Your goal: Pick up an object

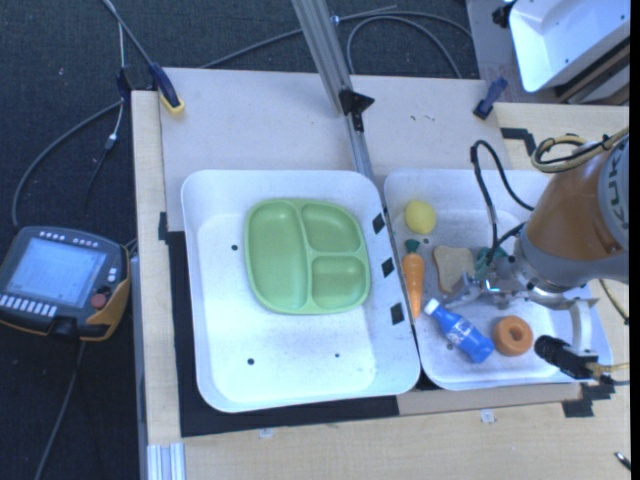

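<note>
Camera view: arm (575, 213) low over right bin (440, 368), gripper (487, 280) near toast (452, 265); jaws' state impossible to tell. Bottle (461, 331) at 7 o'clock, donut (514, 335) at 5, carrot (413, 283) at 9, lemon (420, 217) at 11. Likely approach step; next, descent and closing. No legible writing.

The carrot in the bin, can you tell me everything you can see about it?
The carrot is small, bright orange and looks like a plastic toy, with a little green tuft at its top end. It lies flat, pointing lengthwise up and down the picture, thick end up, tapering downward. It sits along the left wall of the right bin, just below the yellow lemon. Its tip comes close to the blue bottle; whether they touch is unclear.
</note>
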{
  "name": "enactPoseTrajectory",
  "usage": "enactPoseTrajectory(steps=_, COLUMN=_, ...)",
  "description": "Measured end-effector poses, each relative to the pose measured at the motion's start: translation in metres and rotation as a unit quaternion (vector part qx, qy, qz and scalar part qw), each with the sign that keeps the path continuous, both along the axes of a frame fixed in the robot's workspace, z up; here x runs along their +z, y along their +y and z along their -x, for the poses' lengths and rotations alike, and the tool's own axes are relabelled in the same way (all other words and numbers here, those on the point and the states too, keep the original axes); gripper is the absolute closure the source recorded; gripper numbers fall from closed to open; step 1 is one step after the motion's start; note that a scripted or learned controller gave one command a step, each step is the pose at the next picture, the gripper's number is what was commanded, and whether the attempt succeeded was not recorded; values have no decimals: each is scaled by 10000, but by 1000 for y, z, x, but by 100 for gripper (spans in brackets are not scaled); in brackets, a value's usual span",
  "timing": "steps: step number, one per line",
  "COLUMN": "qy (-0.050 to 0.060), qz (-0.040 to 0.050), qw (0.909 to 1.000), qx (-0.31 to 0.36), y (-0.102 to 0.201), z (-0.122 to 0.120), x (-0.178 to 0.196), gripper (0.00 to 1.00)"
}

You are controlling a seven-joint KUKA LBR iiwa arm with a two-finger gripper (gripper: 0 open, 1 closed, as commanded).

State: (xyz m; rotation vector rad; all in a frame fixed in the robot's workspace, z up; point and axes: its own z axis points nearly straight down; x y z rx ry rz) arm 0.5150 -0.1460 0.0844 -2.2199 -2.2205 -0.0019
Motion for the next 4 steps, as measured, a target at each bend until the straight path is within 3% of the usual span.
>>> enactPoseTrajectory(steps=1, qy=-44, qz=28, qw=10000, qx=-7, y=-2, z=-2, x=14, gripper=100)
enactPoseTrajectory(steps=3, qy=-37, qz=18, qw=10000, qx=8, y=3, z=6, x=138, gripper=100)
enactPoseTrajectory(steps=4, qy=-30, qz=17, qw=10000, qx=7, y=3, z=5, x=175, gripper=100)
